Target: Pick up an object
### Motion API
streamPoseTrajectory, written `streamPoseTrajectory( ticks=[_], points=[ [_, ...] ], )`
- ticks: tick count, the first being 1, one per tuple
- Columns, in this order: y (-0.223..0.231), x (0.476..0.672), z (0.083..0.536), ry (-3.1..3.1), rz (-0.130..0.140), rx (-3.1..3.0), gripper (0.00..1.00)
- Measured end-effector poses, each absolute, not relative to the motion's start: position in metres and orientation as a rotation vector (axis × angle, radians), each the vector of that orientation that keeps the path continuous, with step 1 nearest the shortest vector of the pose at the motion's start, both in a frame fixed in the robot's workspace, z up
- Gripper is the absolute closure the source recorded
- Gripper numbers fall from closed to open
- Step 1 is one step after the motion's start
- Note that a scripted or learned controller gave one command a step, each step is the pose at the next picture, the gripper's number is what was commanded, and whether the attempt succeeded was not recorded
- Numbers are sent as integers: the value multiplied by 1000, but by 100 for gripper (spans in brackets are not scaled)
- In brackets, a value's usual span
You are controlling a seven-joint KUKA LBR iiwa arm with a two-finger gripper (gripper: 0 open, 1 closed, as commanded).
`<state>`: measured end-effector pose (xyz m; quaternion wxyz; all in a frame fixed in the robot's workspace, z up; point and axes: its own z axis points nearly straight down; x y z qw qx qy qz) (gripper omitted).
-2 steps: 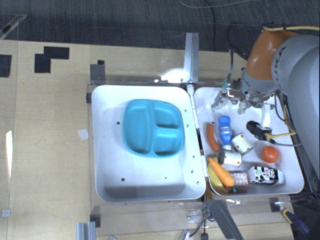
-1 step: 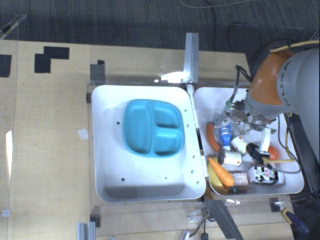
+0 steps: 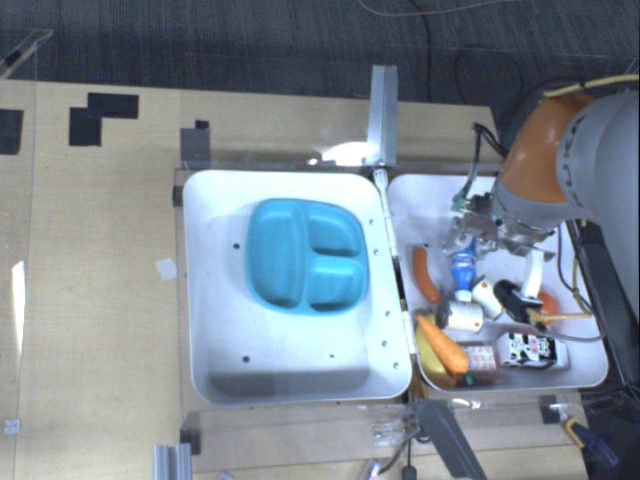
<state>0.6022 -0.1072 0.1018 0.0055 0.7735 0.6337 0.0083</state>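
Banana (image 3: 430, 356) and carrot (image 3: 449, 348) lie closest to us, side by side at the near wall of the bin (image 3: 420, 203) that the hand (image 3: 470, 236) hangs over. They are well away from the hand, on the camera's side of it. Next to them sits a small brown packet (image 3: 483, 362). Beside that is a white box with black and red marks (image 3: 530, 350).

A white roll (image 3: 463, 315) lies between those things and the hand. A blue bottle (image 3: 462, 267) is just below the hand, on the side toward the camera. It is so close that the two seem to touch (I cannot tell if they really do). An orange-red sausage shape (image 3: 427, 274) lies just beside the bottle, on the side away from the arm.

The hand is low over the middle of its bin, at the end of the grey arm with the orange band (image 3: 535, 158). I cannot tell if the hand is apart or together, or if it grips the bottle.

The other bin (image 3: 215, 278) is farther from the hand, past the sausage shape. A big blue plate with three dips (image 3: 305, 253) lies in the middle of it. Both bins rest on the pale wooden bench (image 3: 90, 318).
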Motion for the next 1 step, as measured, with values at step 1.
streamPoseTrajectory(
  ticks=[1],
  points=[
    [-64,647,187,2022,7,2398,100]
  ],
)
